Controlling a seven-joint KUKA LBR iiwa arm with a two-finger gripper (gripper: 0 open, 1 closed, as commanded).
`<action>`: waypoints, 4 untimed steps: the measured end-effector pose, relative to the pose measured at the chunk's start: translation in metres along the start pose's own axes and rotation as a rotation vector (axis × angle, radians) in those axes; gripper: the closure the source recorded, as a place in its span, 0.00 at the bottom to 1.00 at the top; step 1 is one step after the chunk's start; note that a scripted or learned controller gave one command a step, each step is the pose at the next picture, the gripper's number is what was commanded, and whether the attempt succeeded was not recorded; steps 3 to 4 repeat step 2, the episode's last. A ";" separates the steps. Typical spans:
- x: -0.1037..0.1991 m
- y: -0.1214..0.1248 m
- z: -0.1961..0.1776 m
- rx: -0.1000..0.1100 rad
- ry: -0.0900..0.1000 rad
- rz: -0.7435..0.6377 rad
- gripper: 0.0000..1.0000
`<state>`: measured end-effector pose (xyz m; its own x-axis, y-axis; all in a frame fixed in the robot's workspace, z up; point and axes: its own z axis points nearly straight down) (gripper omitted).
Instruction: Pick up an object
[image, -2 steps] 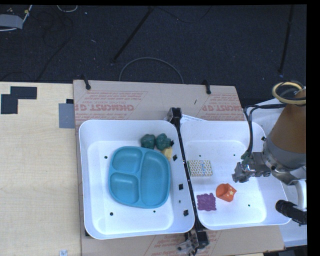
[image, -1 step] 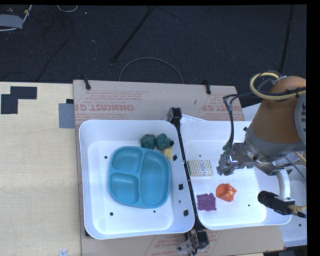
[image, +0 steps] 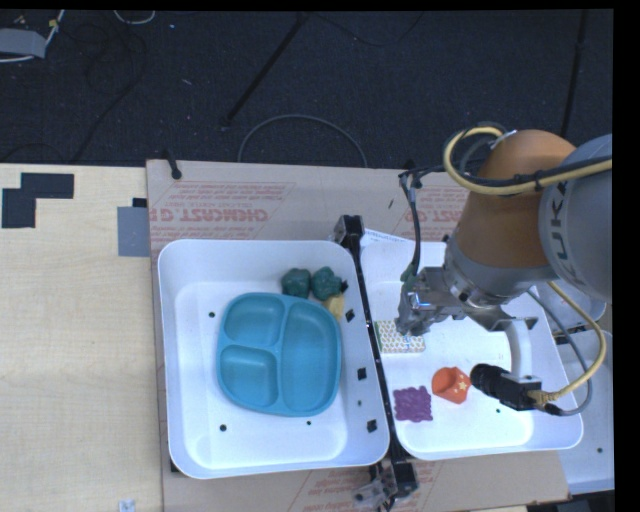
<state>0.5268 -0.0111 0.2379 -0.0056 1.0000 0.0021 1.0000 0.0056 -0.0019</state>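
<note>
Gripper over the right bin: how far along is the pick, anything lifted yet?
Nothing looks picked yet. The gripper is low in the right bin, right over a small speckled white block; whether it grips it cannot be told. The orange toy and purple toy lie loose on the bin floor. Left: closing on an object and lifting it clear.
</note>
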 end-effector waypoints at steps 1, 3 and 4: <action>0.046 0.015 -0.005 0.001 -0.001 0.001 1.00; 0.085 0.038 0.008 0.001 -0.002 0.003 1.00; 0.085 0.038 0.008 0.001 -0.002 0.003 1.00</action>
